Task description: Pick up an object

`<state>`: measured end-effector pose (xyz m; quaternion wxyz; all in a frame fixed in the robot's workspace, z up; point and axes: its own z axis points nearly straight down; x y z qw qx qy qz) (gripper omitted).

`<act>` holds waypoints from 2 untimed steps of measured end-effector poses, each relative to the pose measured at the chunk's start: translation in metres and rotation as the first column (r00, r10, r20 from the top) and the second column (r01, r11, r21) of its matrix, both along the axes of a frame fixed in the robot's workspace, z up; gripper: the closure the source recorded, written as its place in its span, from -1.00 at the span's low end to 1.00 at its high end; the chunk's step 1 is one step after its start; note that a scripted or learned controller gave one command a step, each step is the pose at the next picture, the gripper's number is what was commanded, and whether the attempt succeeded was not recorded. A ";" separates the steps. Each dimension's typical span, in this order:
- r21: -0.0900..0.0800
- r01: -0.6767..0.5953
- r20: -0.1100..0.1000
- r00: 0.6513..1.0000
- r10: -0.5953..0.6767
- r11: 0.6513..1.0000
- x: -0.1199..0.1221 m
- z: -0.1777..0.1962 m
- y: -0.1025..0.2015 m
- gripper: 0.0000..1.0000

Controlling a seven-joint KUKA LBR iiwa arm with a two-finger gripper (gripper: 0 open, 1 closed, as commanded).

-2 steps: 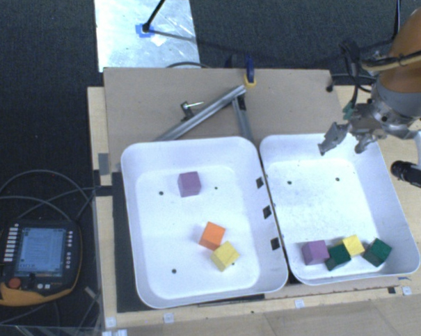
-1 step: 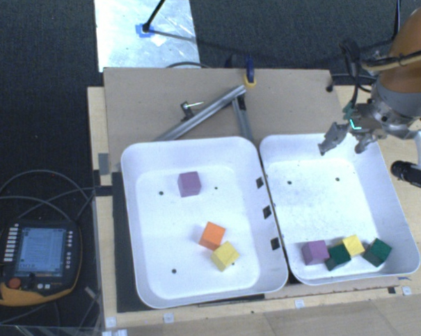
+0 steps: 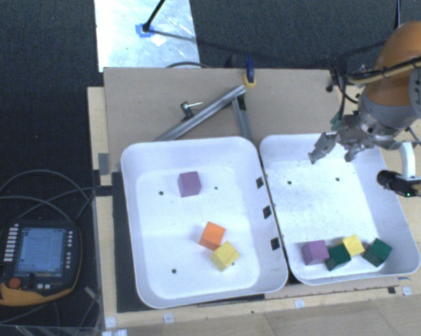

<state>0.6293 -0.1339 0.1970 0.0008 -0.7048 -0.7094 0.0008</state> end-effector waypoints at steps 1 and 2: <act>0.000 0.004 -0.003 1.000 -0.004 1.000 -0.005 -0.061 -0.003 -1.00; 0.000 0.004 -0.002 1.000 -0.004 1.000 -0.006 -0.109 -0.002 -1.00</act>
